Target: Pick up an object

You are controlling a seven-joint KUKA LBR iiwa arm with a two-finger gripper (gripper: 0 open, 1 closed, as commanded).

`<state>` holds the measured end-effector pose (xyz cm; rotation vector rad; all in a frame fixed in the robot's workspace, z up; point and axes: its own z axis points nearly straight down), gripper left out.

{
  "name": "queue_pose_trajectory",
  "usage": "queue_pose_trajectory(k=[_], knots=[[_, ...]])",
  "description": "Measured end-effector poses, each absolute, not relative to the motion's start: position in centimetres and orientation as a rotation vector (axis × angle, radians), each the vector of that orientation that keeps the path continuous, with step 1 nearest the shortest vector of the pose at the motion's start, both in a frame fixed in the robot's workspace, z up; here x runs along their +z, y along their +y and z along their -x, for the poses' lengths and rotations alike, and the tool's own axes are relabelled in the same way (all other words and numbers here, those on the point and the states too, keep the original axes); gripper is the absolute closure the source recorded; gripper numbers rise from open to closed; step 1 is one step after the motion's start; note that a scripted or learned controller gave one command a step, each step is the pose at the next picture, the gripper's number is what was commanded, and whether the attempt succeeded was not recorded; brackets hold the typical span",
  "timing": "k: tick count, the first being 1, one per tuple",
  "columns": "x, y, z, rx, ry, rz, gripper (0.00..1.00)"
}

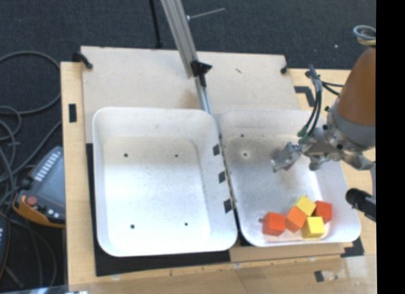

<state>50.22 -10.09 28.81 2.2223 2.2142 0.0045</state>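
Gripper (286, 159), finger state unclear, above lower-right blocks (297, 217); judgement: descend on outer orange block (274, 224), avoiding bin wall (243, 232).

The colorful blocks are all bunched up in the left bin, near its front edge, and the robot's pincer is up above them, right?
Not quite. The camera view shows the blocks bunched in the right bin, not the left bin. The rest holds: they sit near its front edge, and the pincer is farther back in the view, above them.
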Motion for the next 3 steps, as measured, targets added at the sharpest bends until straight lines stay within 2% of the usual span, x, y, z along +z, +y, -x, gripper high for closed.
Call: queue_pose_trajectory(k=[1,2,3], knots=[[21.6,-15.1,-53.6,-0.007,2.218,-2.226,0.00],[11.1,-16.5,-57.5,-0.006,2.223,-2.224,0.00],[9.8,-15.6,-64.1,0.005,2.222,-2.212,0.00]])
